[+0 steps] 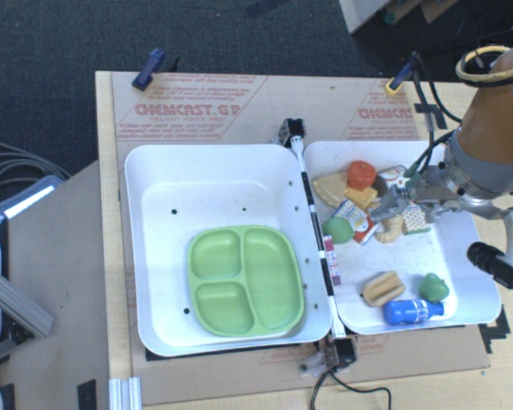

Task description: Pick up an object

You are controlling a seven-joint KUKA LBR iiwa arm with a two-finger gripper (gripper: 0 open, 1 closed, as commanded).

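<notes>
The right bin point(462, 250) holds a cluster of small toy foods. A red tomato-like piece point(362, 175) lies at the back, with a tan wedge point(328, 188) and a yellow piece point(360, 199) beside it. A green ball point(339, 229) sits near the divider. Toward the front lie a brown bun-like roll point(381, 287), a blue bottle point(410, 312) and a small green piece point(433, 287). My gripper point(397, 205) hangs low over the cluster in the middle of the bin, right above a pale tan item point(390, 230). Nothing visibly sits in it.
The left bin point(154, 173) holds a light green divided plate point(244, 280). A black clamp point(291, 130) and the divider rail point(318, 229) separate the bins. Cables point(432, 101) trail behind the arm at the right. A black part point(494, 263) sticks in at the right rim.
</notes>
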